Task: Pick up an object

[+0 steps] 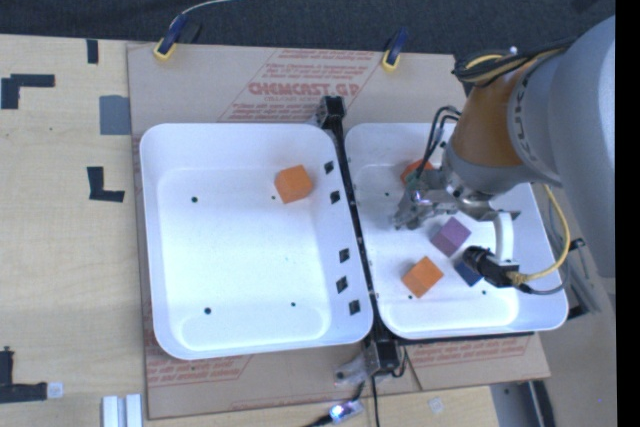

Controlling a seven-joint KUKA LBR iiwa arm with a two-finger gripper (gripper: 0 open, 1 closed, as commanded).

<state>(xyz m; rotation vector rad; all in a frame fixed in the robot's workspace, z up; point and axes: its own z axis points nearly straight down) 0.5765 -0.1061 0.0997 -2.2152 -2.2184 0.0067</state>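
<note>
In the left bin [170, 215] an orange cube [293, 183] lies near the upper right. The right bin [385, 310] holds a purple cube [450, 236], an orange cube [423, 276] near the front, and a small orange-red piece [412, 172] partly hidden behind the wrist. My gripper [412, 213] hangs low over the middle of the right bin, just left of the purple cube and above the front orange cube. Nothing shows between its tips.
A black divider clip strip [345, 235] runs between the two bins. Yellow and black cables [520, 275] loop at the right bin's right side. The bins rest on a cardboard sheet [300, 85] held by blue and yellow clamps.
</note>
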